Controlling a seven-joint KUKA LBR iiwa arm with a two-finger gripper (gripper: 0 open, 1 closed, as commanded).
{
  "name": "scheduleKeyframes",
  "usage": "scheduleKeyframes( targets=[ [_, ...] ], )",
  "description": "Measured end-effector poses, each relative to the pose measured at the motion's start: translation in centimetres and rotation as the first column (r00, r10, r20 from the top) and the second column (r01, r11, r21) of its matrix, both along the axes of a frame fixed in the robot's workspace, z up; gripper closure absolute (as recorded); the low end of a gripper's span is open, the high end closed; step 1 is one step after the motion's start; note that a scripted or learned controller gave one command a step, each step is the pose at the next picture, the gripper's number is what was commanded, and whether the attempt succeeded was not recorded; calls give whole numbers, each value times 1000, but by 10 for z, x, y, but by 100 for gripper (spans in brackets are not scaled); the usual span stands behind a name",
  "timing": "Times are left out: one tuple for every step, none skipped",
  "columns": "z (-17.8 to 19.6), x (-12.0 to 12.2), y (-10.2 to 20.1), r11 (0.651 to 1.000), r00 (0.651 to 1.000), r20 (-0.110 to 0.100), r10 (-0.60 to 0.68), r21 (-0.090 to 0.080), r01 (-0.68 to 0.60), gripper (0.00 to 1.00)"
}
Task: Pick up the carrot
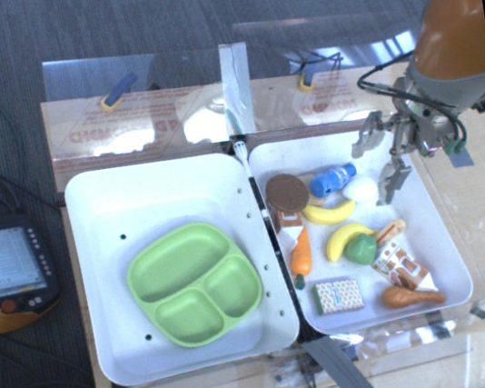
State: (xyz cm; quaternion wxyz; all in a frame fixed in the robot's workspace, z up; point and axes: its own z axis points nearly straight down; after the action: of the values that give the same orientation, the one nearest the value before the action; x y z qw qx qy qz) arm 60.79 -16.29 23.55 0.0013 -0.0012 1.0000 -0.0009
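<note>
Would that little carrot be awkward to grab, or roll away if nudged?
The carrot looks like a smooth, stiff plastic toy, so probably light and a bit slippery. Its tapered shape might let it roll in a curve. It lies against the bin's left wall, which may crowd the gripper.

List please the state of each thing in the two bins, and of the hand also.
hand: fingers open, holding nothing, above the right bin's far right part.
carrot: lying by the divider, not grasped.
green tray: flat in the left bin, compartments bare.
blue bottle: lying on its side.
two bananas: lying loose, apart.
chicken leg: lying at the near right corner.
</note>
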Motion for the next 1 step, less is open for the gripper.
scheduleKeyframes(
  targets=[
    [-116,14,62,999,999,-9,45,4,-45,0]
  ],
)
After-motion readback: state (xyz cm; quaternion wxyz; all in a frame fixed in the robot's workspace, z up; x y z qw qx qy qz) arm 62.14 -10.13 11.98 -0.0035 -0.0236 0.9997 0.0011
